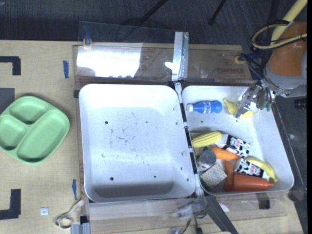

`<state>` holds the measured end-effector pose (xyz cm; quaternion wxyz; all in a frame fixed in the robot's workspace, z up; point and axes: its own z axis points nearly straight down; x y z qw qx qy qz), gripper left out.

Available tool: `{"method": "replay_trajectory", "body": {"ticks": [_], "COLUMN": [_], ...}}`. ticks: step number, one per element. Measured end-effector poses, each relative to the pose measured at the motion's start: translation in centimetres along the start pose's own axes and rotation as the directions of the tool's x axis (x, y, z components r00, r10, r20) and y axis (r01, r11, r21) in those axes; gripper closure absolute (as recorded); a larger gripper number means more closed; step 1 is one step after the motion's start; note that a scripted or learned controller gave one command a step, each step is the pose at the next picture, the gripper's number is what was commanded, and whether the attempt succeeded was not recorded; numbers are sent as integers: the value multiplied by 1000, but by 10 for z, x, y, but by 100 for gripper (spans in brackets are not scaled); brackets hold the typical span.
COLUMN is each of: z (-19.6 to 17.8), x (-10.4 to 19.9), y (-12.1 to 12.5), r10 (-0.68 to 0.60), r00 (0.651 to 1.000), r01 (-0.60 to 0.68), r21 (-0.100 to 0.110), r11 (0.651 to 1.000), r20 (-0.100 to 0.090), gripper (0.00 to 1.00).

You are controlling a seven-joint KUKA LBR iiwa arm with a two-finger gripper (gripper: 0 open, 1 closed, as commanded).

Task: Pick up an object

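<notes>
Yellow toy piece (233,108) lies at the twelve o'clock end of the right bin (285,152), just beside the blue bottle (204,107), which rests on its side with a white label and its cap toward nine o'clock. The gripper (248,103) sits directly over this yellow piece, coming in from three o'clock, and its fingers (245,99) appear to touch it; whether they are spread or clamped on it cannot be made out, since the metal tips blur into the yellow shape. Above the wrist, the orange band (287,57) and a loop of yellow and black cable (265,35) stand at the two o'clock corner of the view.

Toward six o'clock in the same bin a heap of toys lies packed together: a corn cob (207,139), a carrot (224,154), a black-and-white patterned carton (239,145), a banana (263,167), a red-orange tube (251,182) and a small checked block (213,176).

At nine o'clock from it, the left bin (131,140) shows bare white floor with faint scuffs. A green divided plate (31,129) rests on the bench (39,72) well apart at nine o'clock.
</notes>
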<state>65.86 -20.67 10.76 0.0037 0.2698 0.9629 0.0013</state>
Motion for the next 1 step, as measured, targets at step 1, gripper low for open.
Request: {"method": "replay_trajectory", "body": {"ticks": [1], "z": [-69], "x": [59], "y": [55], "r10": [247], "r00": [969], "r01": [-247], "r21": [3], "r11": [969], "r20": [-3], "gripper": [100]}}
